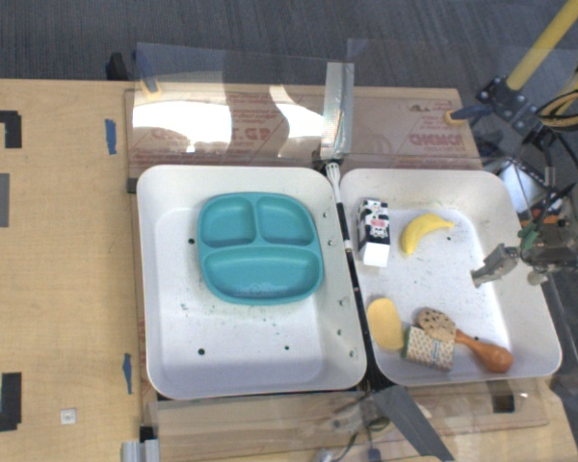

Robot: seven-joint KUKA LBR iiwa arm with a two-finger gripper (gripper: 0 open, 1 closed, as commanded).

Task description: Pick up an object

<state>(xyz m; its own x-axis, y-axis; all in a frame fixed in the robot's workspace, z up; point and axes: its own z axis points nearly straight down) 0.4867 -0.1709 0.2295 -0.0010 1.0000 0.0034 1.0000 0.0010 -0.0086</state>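
— Two bins on the bench; which one matters?

— Item 1, the right bin (491,186), taken as landmark. Contents: a yellow banana (426,231) in its upper middle; a small black-and-white carton (373,231) just left of the banana, near the bin's left wall; a yellow oval piece (385,322) in the lower left part; a brush with an orange handle (459,344) and a patterned tan block (429,349) along the lower edge, touching or nearly so. Item 2, the left bin (164,258): one teal divided plate (260,248).

— And the gripper?

— Gripper (493,267) at the right bin's right side, low over bare floor, nothing between its fingers. Whether they stand wide or narrow, I cannot tell; too small and blurred.

— Step in hand?

— By my judgement, the approach: no object is chosen or grasped yet.

— Next move?

— Likely a shift toward the bin's middle, either to the banana, which lies apart from its neighbours, or down to the brush, then a descent with fingers straddling it.
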